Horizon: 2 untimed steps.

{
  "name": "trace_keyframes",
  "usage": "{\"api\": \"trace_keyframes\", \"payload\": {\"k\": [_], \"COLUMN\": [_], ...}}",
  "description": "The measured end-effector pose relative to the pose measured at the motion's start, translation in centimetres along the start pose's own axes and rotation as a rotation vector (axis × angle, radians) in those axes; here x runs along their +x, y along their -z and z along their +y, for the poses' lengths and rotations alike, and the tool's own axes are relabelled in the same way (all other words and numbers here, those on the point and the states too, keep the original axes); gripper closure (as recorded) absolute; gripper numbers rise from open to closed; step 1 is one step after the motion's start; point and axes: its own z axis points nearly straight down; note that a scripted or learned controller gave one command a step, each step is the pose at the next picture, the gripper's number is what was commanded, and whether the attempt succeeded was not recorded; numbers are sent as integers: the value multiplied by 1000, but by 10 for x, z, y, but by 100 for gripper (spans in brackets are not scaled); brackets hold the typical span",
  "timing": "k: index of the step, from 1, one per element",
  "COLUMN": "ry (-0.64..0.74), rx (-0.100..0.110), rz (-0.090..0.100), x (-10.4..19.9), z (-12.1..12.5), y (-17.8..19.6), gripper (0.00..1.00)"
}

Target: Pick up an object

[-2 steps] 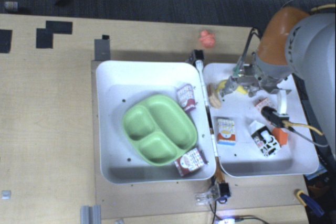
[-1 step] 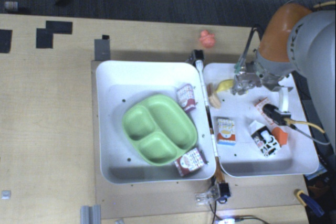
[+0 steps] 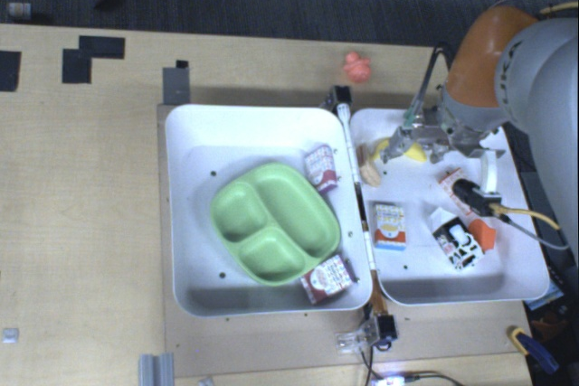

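Yellow shows beneath the gripper (image 3: pixel 418 143) in the right bin (image 3: pixel 516 285), an object (image 3: pixel 414 153) mostly hidden by the wrist. Whether the gripper has closed on it I cannot tell. Open floor lies along that bin's near edge. A green tray (image 3: pixel 274 221) crowds the left bin (image 3: pixel 181 194).
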Motion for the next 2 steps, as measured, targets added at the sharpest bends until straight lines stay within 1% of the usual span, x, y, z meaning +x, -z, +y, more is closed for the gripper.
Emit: {"api": "trace_keyframes", "payload": {"k": [1, 2], "ry": [2, 2], "rx": [-5, -5], "rz": [1, 0], "x": [1, 1], "z": [2, 2], "y": [11, 11], "gripper": [100, 0]}}
